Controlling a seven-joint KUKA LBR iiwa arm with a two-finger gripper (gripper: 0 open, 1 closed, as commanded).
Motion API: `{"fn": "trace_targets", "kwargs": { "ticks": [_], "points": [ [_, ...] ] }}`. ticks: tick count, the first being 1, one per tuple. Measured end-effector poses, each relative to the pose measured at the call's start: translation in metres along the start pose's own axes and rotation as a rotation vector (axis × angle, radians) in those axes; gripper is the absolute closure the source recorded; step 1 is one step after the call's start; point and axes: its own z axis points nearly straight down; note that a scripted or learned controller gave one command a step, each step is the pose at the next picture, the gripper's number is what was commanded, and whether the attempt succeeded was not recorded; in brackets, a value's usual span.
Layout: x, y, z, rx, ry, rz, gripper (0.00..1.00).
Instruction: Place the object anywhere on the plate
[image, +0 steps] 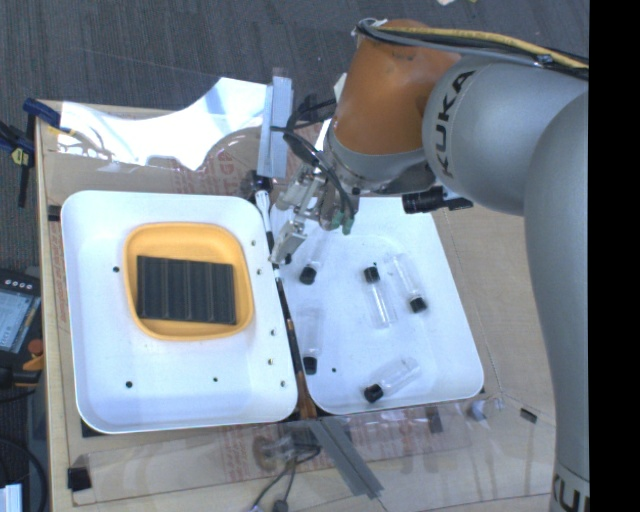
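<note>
Bench (480, 455): two white bins side by side. Left bin (90, 380) sits left of the gripper (300, 225), right bin (455, 340) below and right of it. Foil sheet (150, 130) up-left of the gripper, behind the left bin.

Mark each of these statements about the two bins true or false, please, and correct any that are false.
1. The yellow plate sits in the left bin. True.
2. A vial already lies on the plate. False: the clear vials with black caps lie in the right bin.
3. The gripper hangs over the right bin's upper left part, near the divide between the bins. True.
4. The plate carries a round red insert. False: its insert is dark, ribbed and rectangular.
</note>
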Motion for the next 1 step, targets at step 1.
{"fn": "trace_targets", "kwargs": {
  "ticks": [1],
  "points": [
    [-0.0038,-0.0317,0.0125,-0.001,0.003,-0.381,0.00]
  ]
}}
